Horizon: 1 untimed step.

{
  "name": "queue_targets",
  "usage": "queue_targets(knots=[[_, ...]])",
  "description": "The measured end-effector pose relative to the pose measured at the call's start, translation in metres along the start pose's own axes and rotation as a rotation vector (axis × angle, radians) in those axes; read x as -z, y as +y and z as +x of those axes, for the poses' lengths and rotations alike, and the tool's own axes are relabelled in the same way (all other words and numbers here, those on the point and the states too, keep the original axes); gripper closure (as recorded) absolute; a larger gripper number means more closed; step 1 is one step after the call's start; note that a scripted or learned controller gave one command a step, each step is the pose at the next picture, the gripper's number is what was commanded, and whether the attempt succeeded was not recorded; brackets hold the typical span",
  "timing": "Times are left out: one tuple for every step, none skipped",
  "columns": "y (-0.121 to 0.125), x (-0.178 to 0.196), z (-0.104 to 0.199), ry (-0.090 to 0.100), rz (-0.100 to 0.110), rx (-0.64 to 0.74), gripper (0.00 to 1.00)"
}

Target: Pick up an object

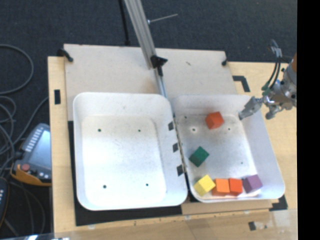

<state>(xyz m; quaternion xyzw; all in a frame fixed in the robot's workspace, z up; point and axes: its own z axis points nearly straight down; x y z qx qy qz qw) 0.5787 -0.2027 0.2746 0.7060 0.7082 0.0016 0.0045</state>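
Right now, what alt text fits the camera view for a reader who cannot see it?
The gripper hovers at the right bin's far right rim, holding nothing. That bin holds a red block, green block, and a near-edge row: yellow, two orange, purple.

Even, diffuse overhead lighting is provided; shadows are soft and faint. The white bins [125, 149] are rendered bright, near overexposure, while the dark floor [60, 14] is left dim. Overall sharpness is low, and fine detail is softened throughout.

Six blocks lie in the right bin [260, 134]; the jaws hang open at its right rim.
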Motion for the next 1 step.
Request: queue_targets(knots=[[0.0543,-0.1629,0.0272,0.005,0.013,0.000,0.00]])
